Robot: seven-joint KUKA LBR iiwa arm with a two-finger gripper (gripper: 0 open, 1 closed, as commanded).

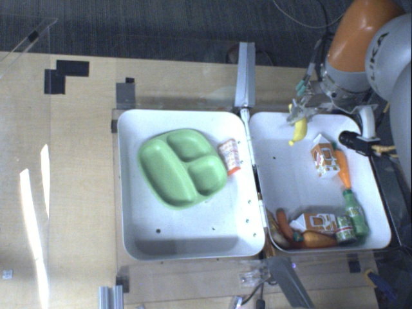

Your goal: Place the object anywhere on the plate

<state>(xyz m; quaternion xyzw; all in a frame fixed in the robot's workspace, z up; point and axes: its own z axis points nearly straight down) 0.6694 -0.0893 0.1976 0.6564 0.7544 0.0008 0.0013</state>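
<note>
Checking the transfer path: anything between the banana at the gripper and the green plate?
The banana hangs at the gripper over the right bin. Toward the green plate in the left bin lie the bins' meeting rims and a small packet at the plate's right edge. Nothing taller is visible.

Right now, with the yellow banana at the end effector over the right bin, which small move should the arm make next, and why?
Probably lift a little first. The end effector sits over the far part of the white right bin, with the small yellow banana hanging at its tip, though a firm grasp cannot be confirmed. The green divided plate lies in the white left bin, across the raised rims between them.
</note>
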